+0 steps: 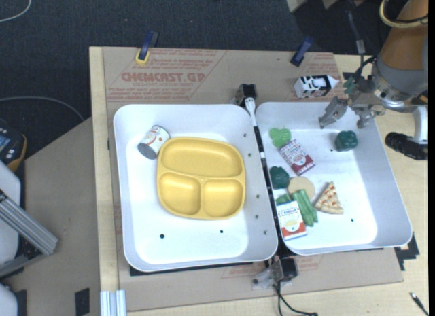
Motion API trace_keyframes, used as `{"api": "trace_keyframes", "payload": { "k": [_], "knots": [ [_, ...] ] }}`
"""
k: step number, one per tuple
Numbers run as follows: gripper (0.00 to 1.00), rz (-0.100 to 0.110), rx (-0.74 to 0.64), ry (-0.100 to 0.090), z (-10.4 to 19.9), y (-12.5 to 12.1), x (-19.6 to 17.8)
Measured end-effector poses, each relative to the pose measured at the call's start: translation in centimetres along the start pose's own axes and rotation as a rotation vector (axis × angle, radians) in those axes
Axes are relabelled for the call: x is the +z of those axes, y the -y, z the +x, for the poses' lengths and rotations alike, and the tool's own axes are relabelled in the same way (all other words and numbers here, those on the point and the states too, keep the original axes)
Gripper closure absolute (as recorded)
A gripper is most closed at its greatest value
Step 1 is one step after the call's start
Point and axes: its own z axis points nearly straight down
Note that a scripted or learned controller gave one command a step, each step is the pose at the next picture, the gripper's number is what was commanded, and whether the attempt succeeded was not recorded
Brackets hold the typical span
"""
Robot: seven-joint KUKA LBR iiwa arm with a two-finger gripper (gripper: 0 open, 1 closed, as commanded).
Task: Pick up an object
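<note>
My gripper [349, 115] hangs over the far end of the right bin [380, 199], its two fingers spread open with nothing between them. Just in front of it lies a dark green round object [345, 140], apart from the fingertips. Further left in that bin are a light green leafy piece [279, 134], a red and white packet [297, 158], a dark green lump [278, 175], a beige disc [302, 186], a pizza slice [329, 200], green beans [305, 207] and a small red and white carton [290, 219].
In the left bin [129, 192] sit a yellow divided plate [201, 177] and a small tipped can [153, 141]. A black and white toy [315, 85] stands on the bench behind the right bin. Clamps [144, 48] hold the board's far edge.
</note>
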Motion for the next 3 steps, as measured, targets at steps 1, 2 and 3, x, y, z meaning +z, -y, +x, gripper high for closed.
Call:
{"api": "trace_keyframes", "payload": {
  "k": [1, 2, 3],
  "knots": [
    [0.0, -0.014, -0.002, 0.003, 0.0, -0.3, -0.8],
    [0.0, -0.007, -0.002, 0.001, 0.0, 0.7, 4.8],
    [0.0, -0.036, -0.004, 0.01, -0.1, 0.0, 6.5]
  ]
}}
